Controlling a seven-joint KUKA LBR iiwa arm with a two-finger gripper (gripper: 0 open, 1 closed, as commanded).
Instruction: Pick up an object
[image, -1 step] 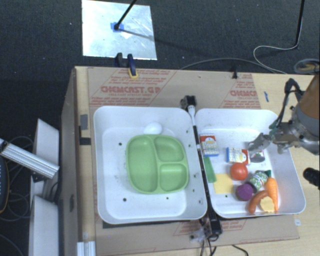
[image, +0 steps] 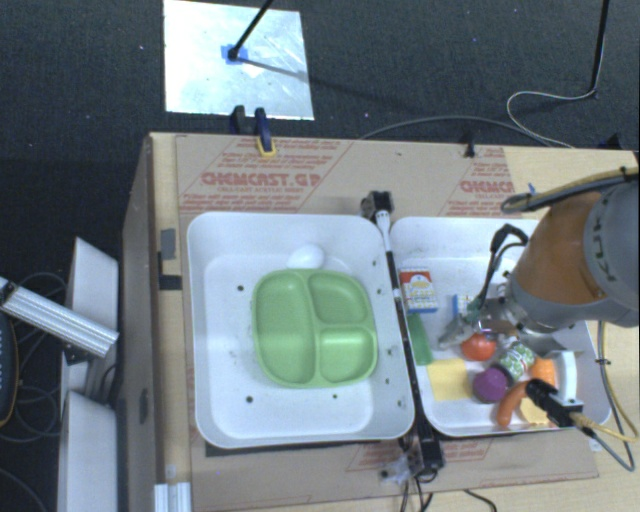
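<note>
1. Where the arm (image: 590, 255) reaches in from the right of the frame, its hand (image: 470, 328) hangs low over the middle of the right bin (image: 450, 235), and from this angle I cannot tell how far it is open or whether it has hold of anything.
2. Just below the hand lies a red tomato-like piece (image: 479, 347), close enough that I cannot say if they touch.
3. Lower right of that sit a purple round piece (image: 490, 384), an orange carrot-shaped piece (image: 510, 402) and a small green-and-white item (image: 517, 359), all crowded together.
4. A yellow block (image: 447, 380) rests at the bin's lower left, with a green strip (image: 419, 342) just above it along the divider.
5. A small red-and-white box (image: 417, 288) lies toward the bin's upper left.
6. Across in the left bin (image: 215, 300), a green divided plate (image: 314, 328) sits near the centre, with a white rounded object (image: 306, 257) just above it.
7. Both bins rest on a brown board (image: 330, 165) covering the surface.
</note>
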